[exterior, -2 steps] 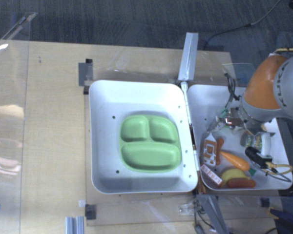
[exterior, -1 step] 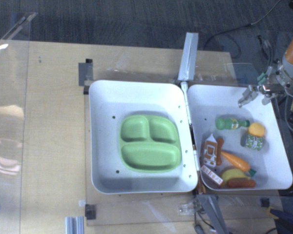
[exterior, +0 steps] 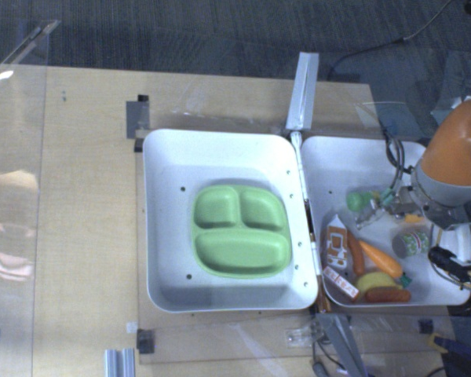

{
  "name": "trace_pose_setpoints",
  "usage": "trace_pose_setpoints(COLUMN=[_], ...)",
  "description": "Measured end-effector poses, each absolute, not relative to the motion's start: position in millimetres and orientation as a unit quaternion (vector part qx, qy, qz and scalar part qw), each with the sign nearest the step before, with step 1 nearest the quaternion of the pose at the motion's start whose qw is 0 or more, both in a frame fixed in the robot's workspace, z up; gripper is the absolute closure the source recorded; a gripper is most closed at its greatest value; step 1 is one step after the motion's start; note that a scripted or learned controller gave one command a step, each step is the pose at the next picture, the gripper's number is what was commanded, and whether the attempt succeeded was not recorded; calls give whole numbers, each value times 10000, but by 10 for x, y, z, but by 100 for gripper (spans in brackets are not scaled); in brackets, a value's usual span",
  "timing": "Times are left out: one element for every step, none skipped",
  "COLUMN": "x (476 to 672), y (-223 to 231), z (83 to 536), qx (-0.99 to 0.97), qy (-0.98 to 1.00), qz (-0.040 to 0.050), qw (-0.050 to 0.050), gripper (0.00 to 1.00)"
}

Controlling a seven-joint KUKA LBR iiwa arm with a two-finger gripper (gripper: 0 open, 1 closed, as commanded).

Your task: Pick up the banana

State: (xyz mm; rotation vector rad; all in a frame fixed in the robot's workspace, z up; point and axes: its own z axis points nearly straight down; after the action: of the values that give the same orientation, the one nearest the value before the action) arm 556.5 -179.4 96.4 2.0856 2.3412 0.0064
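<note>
The banana point(exterior: 374, 281) is a short yellow piece lying near the front edge of the right bin point(exterior: 330, 159). It rests between an orange carrot point(exterior: 381, 259) behind it and a red sausage point(exterior: 388, 294) in front. My gripper point(exterior: 396, 203) hangs low over the middle of the right bin, beside a green toy point(exterior: 359, 201). It is well behind the banana and apart from it. The grey wrist and orange band point(exterior: 454, 151) hide much of the hand.
The left bin point(exterior: 165, 210) holds a green divided plate point(exterior: 241, 230). In the right bin there is also a brown packet point(exterior: 337, 251) at the left wall and a small can point(exterior: 412, 243) to the right of the carrot. The items crowd the bin's front half.
</note>
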Motion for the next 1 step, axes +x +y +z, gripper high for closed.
trace_pose_setpoints(x=[6296], y=[-1589], z=[1858], qx=[5779], qy=[8161], qz=[24], qw=[52], gripper=[0])
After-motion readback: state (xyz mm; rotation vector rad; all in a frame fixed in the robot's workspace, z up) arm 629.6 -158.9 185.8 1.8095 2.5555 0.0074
